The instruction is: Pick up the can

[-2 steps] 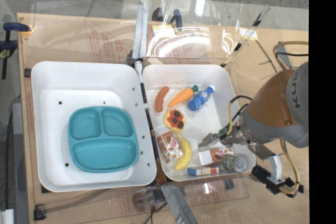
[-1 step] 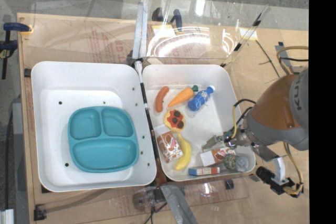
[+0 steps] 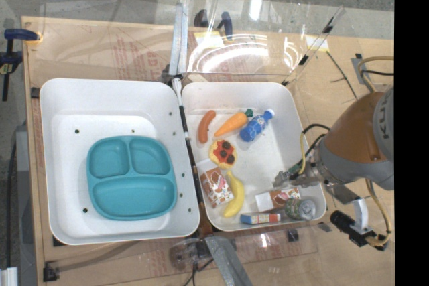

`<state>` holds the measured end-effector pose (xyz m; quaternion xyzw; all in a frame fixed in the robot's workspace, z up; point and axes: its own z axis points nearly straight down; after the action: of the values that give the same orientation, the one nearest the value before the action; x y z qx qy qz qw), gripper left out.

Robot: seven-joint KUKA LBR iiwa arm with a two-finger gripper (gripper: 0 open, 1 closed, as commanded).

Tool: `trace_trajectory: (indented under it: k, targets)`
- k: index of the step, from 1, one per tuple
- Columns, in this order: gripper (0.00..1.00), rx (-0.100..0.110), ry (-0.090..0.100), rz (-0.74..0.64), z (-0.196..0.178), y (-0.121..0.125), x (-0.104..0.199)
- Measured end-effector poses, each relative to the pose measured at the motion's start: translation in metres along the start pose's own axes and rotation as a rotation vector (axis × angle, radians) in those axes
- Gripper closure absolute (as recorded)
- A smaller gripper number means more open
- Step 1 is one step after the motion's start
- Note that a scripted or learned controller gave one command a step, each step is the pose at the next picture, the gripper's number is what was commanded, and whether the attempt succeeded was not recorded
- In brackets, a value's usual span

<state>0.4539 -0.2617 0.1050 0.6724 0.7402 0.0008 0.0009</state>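
Observation:
The can, dark green with a silver top, stands in the front right corner of the right bin. My gripper reaches in over that bin's right wall and hovers just above and to the left of the can, over a small red and white box. The grey wrist and orange band hide the bin's right rim. Nothing shows between the gripper's tips.
The right bin also holds a sausage, a carrot, a blue bottle, a pizza slice, a snack bag, a banana and a flat box. A teal divided plate lies in the left bin.

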Motion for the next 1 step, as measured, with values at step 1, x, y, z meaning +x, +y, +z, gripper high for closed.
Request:
trace_trajectory:
  k: [1]
  targets:
    - [1.00,0.000,-0.001,-0.155,-0.0969,0.0380,0.0509]
